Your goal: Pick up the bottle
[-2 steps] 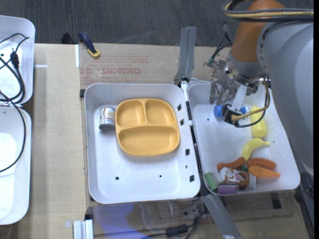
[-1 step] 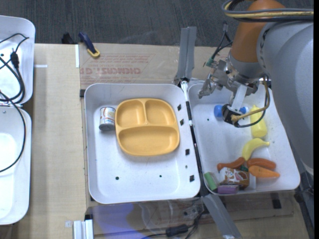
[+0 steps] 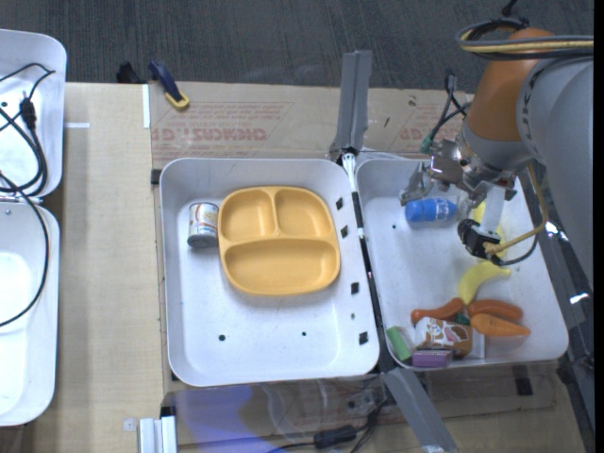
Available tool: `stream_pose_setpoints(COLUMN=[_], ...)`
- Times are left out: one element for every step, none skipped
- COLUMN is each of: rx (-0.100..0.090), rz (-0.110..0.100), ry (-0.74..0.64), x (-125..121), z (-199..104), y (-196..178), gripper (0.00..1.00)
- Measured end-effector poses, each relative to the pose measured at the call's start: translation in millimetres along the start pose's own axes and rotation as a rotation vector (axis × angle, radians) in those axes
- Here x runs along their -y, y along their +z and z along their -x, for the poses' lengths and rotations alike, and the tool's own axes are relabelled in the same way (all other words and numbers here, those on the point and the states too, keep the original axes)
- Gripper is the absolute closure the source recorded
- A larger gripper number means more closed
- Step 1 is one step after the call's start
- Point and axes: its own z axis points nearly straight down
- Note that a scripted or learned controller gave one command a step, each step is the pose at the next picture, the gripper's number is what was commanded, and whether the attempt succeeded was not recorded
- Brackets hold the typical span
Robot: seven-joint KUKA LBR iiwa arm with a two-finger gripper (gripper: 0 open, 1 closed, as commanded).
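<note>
The tool (image 3: pixel 451 183) hangs low over the back of the right bin (image 3: pixel 415 281), directly above the bottle (image 3: pixel 429 210); whether it is spread or pressed together I cannot tell, since the wrist and cabling cover that part.

By size: the surface (image 3: pixel 104 253) carries both bins. The left bin (image 3: pixel 264 347) holds a yellow divided plate (image 3: pixel 279 240) with a small can (image 3: pixel 202 225) touching its left edge. The right bin has the bottle near its back wall, a banana (image 3: pixel 481 276) in the middle, and a cluster at the front of carrots (image 3: pixel 491 317), a small carton (image 3: pixel 444 336) and a green piece (image 3: pixel 400 342).

The bottle lies on its side, short and blue with a paler end pointing left, well apart from the front clutter.

It is probably light plastic, fairly stiff but smooth and round, so it may roll or squirt out of a pinch. The safest hold, I judge, is across the middle of the body, square to its long axis.
</note>
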Motion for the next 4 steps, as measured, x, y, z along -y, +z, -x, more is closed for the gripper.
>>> stream_pose_setpoints(rx=[-0.001,0.0,-0.001,-0.001], rz=[0.002,0.002,-0.019,-0.001], ry=[-0.083,-0.083,-0.156,-0.158], x=[-4.1,-4.3,-36.7,-40.7], z=[17.6,18.4,35.6,34.4], y=[58.3,49.0,62.0,58.2], gripper=[0.0,1.0,1.0,0.0])
